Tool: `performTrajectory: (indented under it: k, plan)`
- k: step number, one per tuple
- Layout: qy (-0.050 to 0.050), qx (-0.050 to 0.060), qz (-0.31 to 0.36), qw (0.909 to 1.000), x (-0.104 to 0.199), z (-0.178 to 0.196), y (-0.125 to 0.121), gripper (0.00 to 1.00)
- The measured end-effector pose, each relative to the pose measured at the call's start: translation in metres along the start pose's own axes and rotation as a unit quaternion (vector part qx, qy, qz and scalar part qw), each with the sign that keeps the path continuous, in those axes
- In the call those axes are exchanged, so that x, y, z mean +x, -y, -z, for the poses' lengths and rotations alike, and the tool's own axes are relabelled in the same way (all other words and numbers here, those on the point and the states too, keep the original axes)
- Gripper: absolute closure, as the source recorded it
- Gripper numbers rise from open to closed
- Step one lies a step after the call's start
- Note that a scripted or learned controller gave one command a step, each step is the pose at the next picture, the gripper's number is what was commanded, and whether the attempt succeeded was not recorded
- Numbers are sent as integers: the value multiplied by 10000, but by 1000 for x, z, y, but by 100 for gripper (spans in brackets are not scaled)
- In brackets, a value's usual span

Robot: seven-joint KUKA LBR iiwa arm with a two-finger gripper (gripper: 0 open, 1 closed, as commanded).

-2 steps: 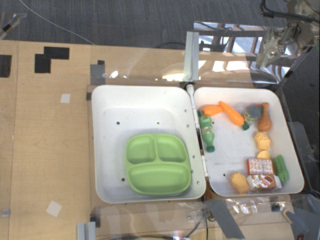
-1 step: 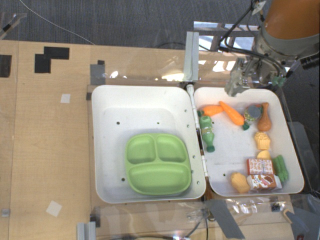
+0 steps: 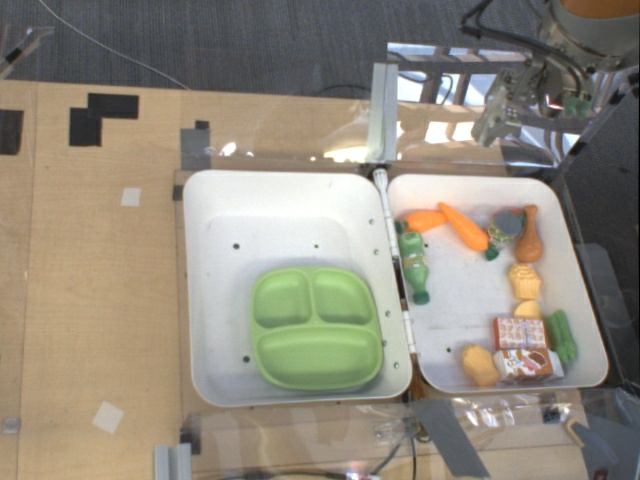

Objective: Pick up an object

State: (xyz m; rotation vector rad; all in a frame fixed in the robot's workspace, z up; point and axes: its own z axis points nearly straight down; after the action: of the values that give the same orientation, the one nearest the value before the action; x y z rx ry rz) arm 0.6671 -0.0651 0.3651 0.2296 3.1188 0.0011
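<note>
My gripper (image 3: 500, 118) hangs above the far edge of the right bin (image 3: 470, 288), outside the pile; whether it is apart or together I cannot tell. Nothing is in it. All candidates lie in that bin: two carrots (image 3: 463, 225) side by side at the far end, a green bottle (image 3: 412, 265) along the dividing wall, a drumstick (image 3: 528, 238), a carton (image 3: 523, 348) near the front. Left bin (image 3: 220, 218) bears only the green divided plate (image 3: 317, 326). The carrots sit closest below me, likely the easiest reach.
</note>
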Motion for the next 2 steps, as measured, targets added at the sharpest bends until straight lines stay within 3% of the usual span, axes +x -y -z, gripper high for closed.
performTrajectory:
  k: [1,2]
  plan:
    - [-29,1,1441,9896,9,-60,28,100]
    - [0,-6,1041,9946,-4,-24,6,100]
